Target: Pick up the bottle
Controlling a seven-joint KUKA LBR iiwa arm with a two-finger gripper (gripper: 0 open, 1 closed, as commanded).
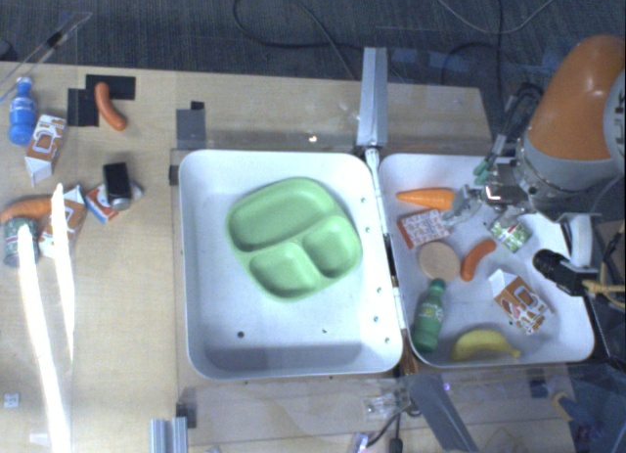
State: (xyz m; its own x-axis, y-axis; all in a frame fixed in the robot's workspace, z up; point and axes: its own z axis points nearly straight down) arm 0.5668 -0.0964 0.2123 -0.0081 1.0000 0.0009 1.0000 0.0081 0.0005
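Nearest us, along the front rim of the right bin (577,348), lie one yellow banana (483,343) and one green bottle (428,315), the bottle on its side just left of the banana with its cap pointing away from us. Beyond the bottle we count one round tan disc (439,261), one small sausage (476,258), one carrot (426,199) and three printed packets, the clearest being a red-and-white carton (423,229). The arm (582,113) reaches in from the right, its orange band cut off by the edge. Its gripper (486,190) hangs well beyond the bottle, near the carrot; we cannot tell how far it is open. Left of the bottle, the left bin (210,343) holds one green divided tray (292,235). Farther left, small items scattered on the tabletop (117,343) are hard to make out.
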